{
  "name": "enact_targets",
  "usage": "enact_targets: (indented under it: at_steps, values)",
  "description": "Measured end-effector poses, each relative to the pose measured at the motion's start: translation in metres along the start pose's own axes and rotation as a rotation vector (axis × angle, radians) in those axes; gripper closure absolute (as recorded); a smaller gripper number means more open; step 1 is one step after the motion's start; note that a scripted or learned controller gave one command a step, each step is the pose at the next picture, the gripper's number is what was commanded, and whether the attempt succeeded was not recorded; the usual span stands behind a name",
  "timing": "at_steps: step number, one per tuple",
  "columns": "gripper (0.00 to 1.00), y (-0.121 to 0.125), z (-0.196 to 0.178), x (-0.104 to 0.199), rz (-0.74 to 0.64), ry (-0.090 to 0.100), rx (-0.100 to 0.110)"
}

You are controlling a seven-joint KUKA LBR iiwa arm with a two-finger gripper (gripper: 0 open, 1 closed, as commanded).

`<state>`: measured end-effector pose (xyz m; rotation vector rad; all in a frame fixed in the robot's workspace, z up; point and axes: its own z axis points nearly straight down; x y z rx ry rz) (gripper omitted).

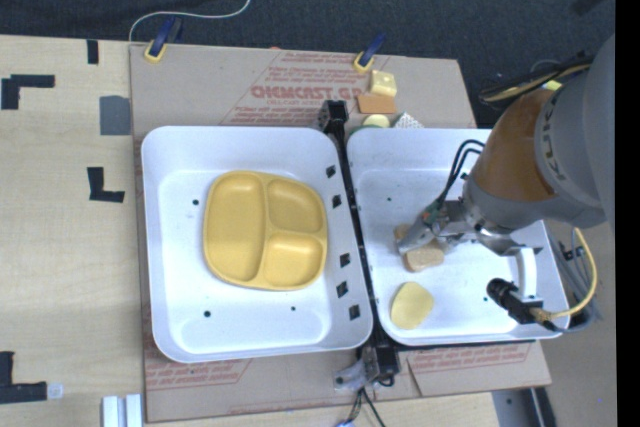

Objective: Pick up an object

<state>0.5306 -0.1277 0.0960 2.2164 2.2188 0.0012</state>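
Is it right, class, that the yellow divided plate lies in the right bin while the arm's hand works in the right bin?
Not quite. The camera view shows the yellow divided plate in the left bin; the hand does work in the right bin.

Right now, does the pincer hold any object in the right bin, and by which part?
It cannot be told. The pincer is low in the right bin, at a tan bread-like piece, but no object visibly sits between its tips.
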Motion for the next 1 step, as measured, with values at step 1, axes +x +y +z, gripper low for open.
enact_targets:
  at_steps: [1]
  values:
    - [1.00, 0.0362, -0.0939, 0.0847, -0.010, 0.006, -0.006]
